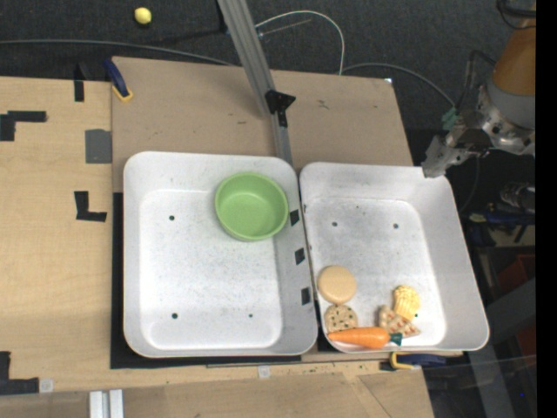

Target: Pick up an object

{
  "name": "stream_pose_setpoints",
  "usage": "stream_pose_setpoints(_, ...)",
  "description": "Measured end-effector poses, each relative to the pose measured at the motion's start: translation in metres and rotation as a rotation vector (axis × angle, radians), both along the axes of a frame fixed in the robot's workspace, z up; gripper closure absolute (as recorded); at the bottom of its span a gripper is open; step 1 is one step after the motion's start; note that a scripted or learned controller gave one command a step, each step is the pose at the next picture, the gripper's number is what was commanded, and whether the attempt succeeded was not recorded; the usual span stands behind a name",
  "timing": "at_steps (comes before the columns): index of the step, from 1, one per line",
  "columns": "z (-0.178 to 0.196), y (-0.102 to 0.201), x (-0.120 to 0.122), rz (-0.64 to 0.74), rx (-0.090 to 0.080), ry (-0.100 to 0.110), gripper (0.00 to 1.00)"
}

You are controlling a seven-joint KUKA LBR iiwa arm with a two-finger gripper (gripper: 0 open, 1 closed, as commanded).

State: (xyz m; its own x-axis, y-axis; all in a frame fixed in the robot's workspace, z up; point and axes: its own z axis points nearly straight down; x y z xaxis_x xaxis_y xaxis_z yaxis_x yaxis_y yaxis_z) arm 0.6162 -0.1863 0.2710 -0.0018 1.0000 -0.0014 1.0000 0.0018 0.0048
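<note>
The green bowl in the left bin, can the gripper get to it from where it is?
Probably yes. The green bowl sits open side up in the left bin with nothing over or against it. The gripper hangs past the right bin's far corner, so it must cross that bin first.

Green bowl (251, 205) sitting upright in left bin; round cookie (337, 283), cracker (340, 317), carrot (371, 339), corn (405, 301) lying clustered in right bin's near corner.
</note>
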Motion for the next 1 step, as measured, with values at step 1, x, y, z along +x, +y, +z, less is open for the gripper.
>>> stream_pose_setpoints(1,-0.0073,0.0511,-0.0163,0.003,0.002,0.007,1.0)
